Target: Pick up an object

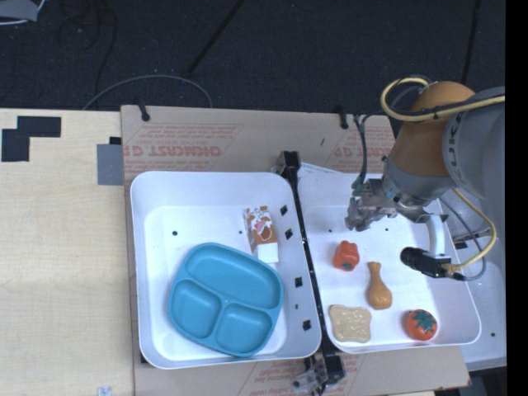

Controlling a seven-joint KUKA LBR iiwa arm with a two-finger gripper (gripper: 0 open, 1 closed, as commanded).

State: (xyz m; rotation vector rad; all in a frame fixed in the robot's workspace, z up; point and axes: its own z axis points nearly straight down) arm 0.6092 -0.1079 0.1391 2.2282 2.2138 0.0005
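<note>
At right-center of frame, w/ end effector (363,215) state unclear, you'd best drop straight onto the red pepper (346,256) just below-left, avoiding the drumstick (379,286).

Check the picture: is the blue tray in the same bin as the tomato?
No, the blue tray lies in the left bin, the tomato in the right bin.

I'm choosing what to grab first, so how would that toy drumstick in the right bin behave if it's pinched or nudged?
The toy drumstick looks like moulded plastic, so probably stiff and light. Its rounded, tapering shape suggests it could roll or pivot when pushed, and may squirt out of a pinch at the fat end. It lies apart from the red pepper and bread slice, so a nudge likely meets little resistance.
</note>
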